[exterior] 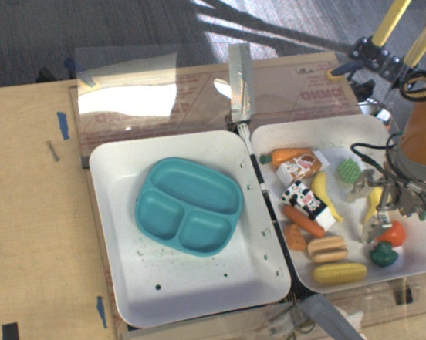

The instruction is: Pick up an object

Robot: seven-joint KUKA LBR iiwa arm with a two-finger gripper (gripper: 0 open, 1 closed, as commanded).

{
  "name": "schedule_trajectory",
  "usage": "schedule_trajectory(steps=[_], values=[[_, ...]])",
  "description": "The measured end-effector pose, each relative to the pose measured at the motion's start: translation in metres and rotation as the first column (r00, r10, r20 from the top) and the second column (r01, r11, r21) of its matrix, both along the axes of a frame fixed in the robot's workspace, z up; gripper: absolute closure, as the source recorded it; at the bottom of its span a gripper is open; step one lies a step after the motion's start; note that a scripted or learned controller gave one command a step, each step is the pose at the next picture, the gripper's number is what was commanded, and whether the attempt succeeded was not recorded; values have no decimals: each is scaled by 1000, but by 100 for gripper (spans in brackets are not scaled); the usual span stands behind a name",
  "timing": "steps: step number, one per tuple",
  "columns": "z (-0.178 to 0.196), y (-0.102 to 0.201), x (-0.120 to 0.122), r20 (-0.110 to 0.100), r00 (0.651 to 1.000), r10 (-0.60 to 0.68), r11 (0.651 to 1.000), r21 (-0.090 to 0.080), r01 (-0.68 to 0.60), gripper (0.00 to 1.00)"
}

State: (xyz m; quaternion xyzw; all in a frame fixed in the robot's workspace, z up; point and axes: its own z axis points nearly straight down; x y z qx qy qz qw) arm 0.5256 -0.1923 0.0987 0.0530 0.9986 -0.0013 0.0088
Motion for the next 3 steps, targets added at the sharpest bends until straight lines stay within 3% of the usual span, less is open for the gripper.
schedule_trajectory(steps=[1, 2, 3], values=[[15, 82, 51, -14, 999, 46, 999, 7, -46, 0], [73, 19, 100, -8, 977, 215, 977, 0, -215, 0], [-11, -4, 88, -8, 929, 370, 929, 0, -370, 0]])
